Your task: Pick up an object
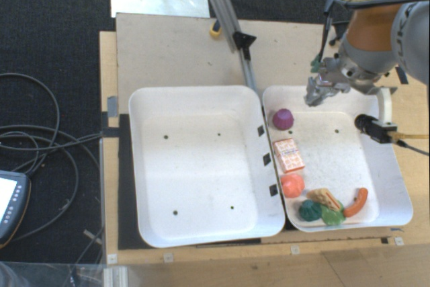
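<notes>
Camera view: gripper (317, 97) above the shallow white right bin's (386, 165) far edge; finger state cannot be told, nothing visibly held. Nearest object, the round purple ball (283, 119), lies unlifted nearby; picking remains undone.

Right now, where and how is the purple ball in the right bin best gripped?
Grip the purple ball across its round middle, coming straight down. It sits apart from the small carton, but close to the right bin wall on its left, so probably close the fingers along that wall.
</notes>
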Controlling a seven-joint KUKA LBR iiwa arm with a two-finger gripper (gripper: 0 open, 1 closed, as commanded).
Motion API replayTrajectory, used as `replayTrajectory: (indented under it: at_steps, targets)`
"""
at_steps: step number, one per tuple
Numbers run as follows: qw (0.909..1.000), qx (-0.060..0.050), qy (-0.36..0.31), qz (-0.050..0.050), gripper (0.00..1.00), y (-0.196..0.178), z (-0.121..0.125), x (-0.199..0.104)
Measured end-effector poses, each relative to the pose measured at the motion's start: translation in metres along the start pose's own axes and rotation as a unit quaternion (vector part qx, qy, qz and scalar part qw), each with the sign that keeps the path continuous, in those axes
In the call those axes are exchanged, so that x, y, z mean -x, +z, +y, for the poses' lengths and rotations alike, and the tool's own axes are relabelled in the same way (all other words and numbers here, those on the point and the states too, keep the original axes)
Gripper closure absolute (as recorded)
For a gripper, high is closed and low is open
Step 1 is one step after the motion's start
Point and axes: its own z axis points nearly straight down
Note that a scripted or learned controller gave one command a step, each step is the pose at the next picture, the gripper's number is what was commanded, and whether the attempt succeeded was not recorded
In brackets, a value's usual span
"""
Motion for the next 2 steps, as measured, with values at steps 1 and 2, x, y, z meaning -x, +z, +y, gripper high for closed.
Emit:
replayTrajectory:
  at_steps: [1,2]
  targets:
    - [1.0000,-0.001,0.000,-0.001,1.00,0.006,0.010,-0.045]
    - [1.0000,0.000,0.000,0.000,1.00,-0.004,0.030,-0.103]
